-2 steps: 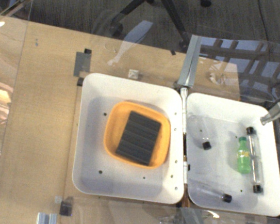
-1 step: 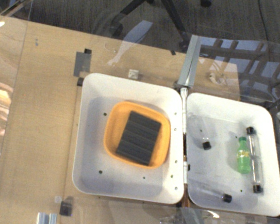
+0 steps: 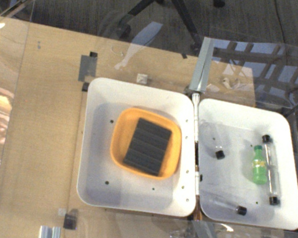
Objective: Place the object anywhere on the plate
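Observation:
An orange square plate (image 3: pixel 119 139) with rounded corners sits in the middle of the left white bin (image 3: pixel 90 168). A dark grey ribbed rectangular block (image 3: pixel 147 146) lies flat on the plate, slightly turned, inside its rim. A small green bottle-like object (image 3: pixel 259 165) lies at the right side of the right white bin (image 3: pixel 236 126).
In the right bin, a long clear tube with black end caps (image 3: pixel 271 175) lies beside the green object. A small black piece (image 3: pixel 220 153) rests near that bin's left side, and a short clear tube with a black cap (image 3: pixel 231 207) near its front. Wooden bench surrounds both bins.

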You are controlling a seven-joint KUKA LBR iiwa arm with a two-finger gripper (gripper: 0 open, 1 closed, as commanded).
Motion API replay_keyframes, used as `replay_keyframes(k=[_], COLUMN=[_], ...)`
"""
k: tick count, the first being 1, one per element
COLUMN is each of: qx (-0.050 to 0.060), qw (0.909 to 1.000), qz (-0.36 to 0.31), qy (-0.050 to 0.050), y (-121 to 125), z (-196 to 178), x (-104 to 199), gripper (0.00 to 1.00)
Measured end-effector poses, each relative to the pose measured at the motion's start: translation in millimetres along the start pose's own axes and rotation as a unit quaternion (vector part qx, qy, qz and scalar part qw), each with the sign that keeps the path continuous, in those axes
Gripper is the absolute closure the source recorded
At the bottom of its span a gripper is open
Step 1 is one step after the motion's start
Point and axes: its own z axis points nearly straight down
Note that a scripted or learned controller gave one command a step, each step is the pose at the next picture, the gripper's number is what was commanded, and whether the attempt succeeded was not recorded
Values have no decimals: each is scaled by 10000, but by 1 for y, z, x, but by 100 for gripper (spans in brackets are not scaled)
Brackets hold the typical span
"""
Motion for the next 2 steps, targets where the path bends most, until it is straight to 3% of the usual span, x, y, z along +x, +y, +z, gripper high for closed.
replay_keyframes(k=[1, 2], qx=[-1, -3], qw=[9962, 9663], qz=[-866, -2574], qy=[-8, -7], y=[-27, -43], z=[-2, -2], x=[50, 80], gripper=[0, 0])
